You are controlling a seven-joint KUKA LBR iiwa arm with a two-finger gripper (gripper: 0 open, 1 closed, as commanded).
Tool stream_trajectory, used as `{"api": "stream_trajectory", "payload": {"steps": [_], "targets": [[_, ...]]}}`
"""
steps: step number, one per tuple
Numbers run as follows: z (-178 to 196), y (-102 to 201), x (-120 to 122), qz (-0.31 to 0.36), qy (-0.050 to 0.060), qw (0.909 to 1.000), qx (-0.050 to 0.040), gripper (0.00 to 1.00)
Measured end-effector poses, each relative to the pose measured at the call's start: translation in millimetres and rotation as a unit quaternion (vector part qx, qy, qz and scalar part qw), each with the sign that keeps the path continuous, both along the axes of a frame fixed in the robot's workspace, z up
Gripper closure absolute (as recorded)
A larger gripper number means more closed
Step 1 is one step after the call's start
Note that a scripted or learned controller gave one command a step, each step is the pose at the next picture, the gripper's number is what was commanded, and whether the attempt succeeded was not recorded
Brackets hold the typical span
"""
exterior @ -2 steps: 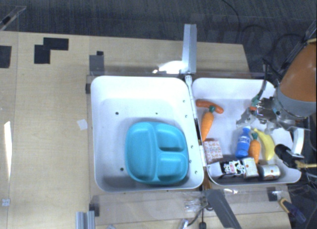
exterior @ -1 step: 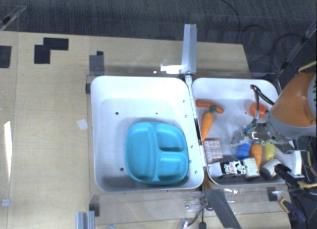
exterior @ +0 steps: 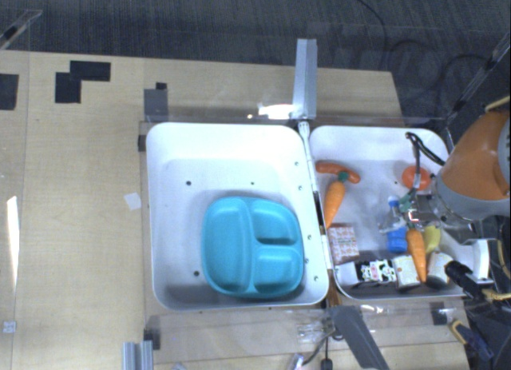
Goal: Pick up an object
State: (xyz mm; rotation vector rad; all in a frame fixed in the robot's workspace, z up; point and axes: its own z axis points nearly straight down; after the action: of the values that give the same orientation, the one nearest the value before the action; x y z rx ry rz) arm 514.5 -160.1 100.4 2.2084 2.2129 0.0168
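Observation:
The right bin [exterior: 363, 141] holds several small toys. A carrot [exterior: 334, 195] lies by its left wall, with an orange sausage-like piece [exterior: 337, 171] just above it. A patterned card [exterior: 342, 241] and a black-and-white box [exterior: 374, 271] lie toward the front. My gripper [exterior: 409, 212] hangs low over the right half of this bin, among a blue piece [exterior: 396, 240], a second carrot [exterior: 416, 254], a yellow piece [exterior: 432, 237] and a red-orange piece [exterior: 413, 177]. The wrist hides its tips, and I see nothing clearly held.
The left bin [exterior: 172, 200] holds a blue divided plate [exterior: 251, 244]. A metal post [exterior: 306, 77] stands at the back between the bins. The arm's orange band [exterior: 479, 165] and grey body cover the right bin's right edge. Black cables [exterior: 419, 149] trail nearby.

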Motion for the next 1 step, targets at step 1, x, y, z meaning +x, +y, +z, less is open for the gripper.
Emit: {"api": "stream_trajectory", "payload": {"steps": [1], "targets": [[50.8, -31.6, -6.3, -0.139, 0.007, 0.9903, 0.0024, 1.0]]}}
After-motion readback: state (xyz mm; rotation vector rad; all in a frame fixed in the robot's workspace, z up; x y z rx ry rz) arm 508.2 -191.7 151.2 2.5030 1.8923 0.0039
